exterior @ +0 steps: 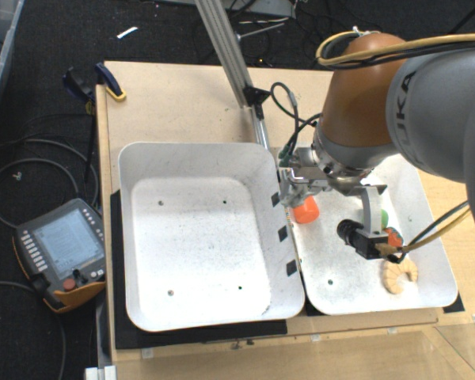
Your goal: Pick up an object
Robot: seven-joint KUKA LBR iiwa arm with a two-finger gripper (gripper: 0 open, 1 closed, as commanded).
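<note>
An orange object (pixel 305 210) lies at the left edge of the right bin (pixel 340 291), close to the wall shared with the left bin (pixel 198 236). My gripper (pixel 301 187) hangs directly over it, its metal end touching or almost touching the object's top. The wrist hides how the grip stands. A tan lumpy object (pixel 398 275) rests near the right bin's front right corner. A small green and red object (pixel 389 229) peeks out just behind it, partly covered by the arm's gear.
A slanted aluminium pole (pixel 226 42) runs from the top of the view down to the bins' back edge. A teach pendant (pixel 59 252) lies on the floor at the left. A blue and yellow clamp (pixel 104 79) sits at the bench's back left corner.
</note>
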